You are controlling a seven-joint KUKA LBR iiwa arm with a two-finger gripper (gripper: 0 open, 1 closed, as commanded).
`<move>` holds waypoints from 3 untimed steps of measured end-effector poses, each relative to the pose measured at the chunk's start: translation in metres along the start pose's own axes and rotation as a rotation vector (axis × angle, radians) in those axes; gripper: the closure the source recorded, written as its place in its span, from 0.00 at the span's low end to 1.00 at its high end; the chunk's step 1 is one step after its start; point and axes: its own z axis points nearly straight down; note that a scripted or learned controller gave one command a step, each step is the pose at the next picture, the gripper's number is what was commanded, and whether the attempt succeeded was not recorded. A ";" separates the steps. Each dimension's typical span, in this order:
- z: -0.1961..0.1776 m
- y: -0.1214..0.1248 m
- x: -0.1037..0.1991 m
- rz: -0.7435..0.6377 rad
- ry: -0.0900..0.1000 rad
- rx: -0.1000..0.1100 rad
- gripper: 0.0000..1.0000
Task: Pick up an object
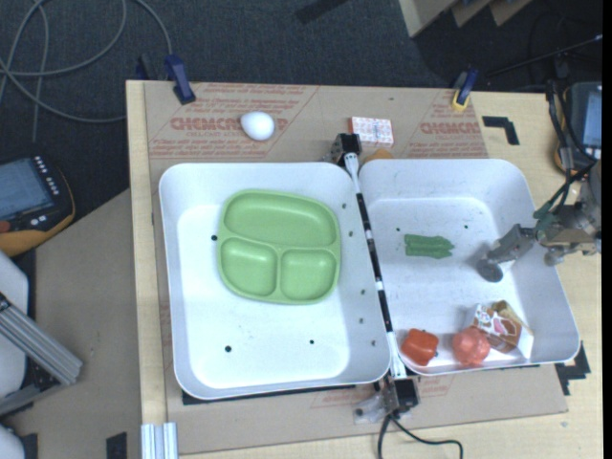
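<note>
The right bin (449,185) holds a flat green toy (427,247) near its middle. Along its front wall lie an orange-red pepper-like toy (419,345), a pink-red round toy (469,347) and a small printed packet (499,323). My gripper (492,264) reaches in from the right and hangs low over the bin floor. It is to the right of the green toy, behind the packet, and touches none of them. Nothing shows in its grasp.
The left bin (191,285) carries a green three-part plate (279,247). On the bench behind the bins sit a white egg-shaped ball (256,124) and a small pink-and-white box (372,130). Blue clamps (179,79) (465,86) grip the bench's far edge.
</note>
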 end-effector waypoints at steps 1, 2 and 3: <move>0.133 0.077 -0.046 0.000 0.001 0.004 0.00; 0.157 0.047 -0.017 0.000 0.002 0.003 0.00; 0.145 0.050 -0.018 0.001 -0.001 -0.005 1.00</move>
